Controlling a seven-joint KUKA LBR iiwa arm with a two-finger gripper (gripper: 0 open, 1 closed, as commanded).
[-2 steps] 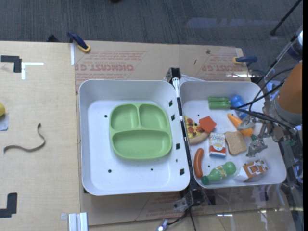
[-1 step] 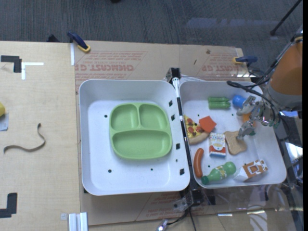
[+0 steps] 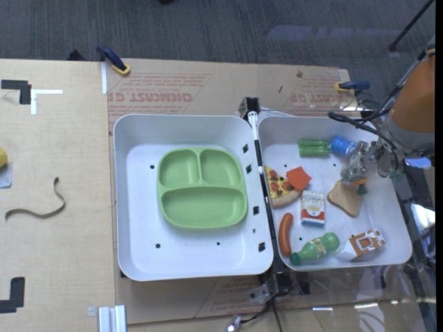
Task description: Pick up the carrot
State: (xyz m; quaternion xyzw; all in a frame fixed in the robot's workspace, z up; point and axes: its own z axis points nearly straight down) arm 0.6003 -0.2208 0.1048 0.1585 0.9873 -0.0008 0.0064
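One orange bit (image 3: 357,183), possibly carrot, under end effector (image 3: 360,166)

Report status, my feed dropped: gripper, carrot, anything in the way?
Gripper low over shallow white right bin, grasp unconfirmed. Small orange carrot directly under it. Tan toy bread slice crowding it.

- Cardboard sheet (image 3: 228,88) under the two bins: red printed lettering at its far edge, seen upside down and mirrored. It appears to read "CHEMAZT GR…" at the left; a second red print at the right reads partly "GR…".
- Same sheet, near edge: faint red print below the bins, not legible.
- Small white and red carton (image 3: 313,209) in the right bin: printed face, lettering too small to read.
- Small orange and white box (image 3: 367,242): markings illegible.
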